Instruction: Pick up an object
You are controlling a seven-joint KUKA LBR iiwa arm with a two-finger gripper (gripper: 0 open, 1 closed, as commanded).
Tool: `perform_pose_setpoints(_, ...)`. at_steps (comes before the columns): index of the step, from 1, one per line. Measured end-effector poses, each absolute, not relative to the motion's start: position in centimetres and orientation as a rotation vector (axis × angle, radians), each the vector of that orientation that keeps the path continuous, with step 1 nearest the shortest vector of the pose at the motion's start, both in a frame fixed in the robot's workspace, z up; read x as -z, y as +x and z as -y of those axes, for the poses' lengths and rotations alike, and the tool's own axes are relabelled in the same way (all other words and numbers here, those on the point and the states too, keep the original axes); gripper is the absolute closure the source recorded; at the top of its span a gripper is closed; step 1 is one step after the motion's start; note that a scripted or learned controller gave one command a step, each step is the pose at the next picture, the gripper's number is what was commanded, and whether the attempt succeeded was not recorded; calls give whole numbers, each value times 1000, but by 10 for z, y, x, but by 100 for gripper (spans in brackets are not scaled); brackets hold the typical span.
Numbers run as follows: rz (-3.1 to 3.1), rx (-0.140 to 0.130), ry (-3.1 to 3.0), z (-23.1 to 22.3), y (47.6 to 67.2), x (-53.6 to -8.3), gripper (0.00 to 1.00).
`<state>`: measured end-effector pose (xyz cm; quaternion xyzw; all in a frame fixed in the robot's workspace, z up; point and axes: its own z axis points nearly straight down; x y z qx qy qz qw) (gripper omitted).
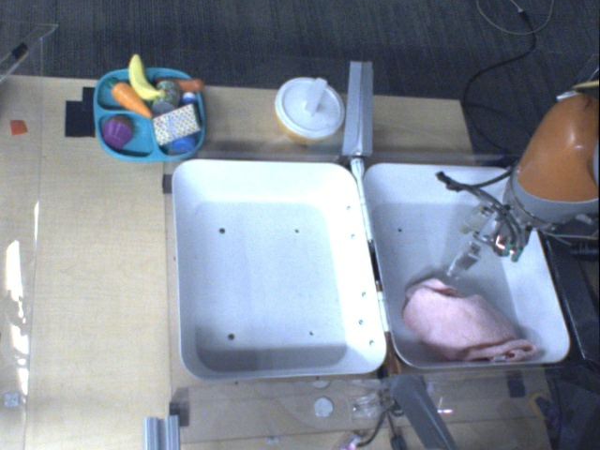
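Claw (466, 262) state unclear, just above pink cloth (461, 323); cloth's long axis left-right.

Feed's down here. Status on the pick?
Gripper just above cloth, no grasp seen. Pink cloth lies in right bin. Nothing in the way.

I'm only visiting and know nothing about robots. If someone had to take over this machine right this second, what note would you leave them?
Pincer: low in the right bin, just above the upper edge of the pink cloth. I cannot tell whether it is open or shut, and nothing shows in its grip.
Things: the pink cloth lies crumpled in the near part of the right bin. The left bin sits beside it. A blue tray of toy food and a white lidded cup stand on the bench behind the bins.
Done: the arm has reached the cloth.
Left: grip the cloth and lift it; nothing is picked up yet.
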<state>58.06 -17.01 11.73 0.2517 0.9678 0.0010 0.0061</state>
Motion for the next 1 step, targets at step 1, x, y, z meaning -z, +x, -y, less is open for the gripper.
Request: perform_pose_setpoints(1, -3094, -2, 479, 147, 558, -136, 0)
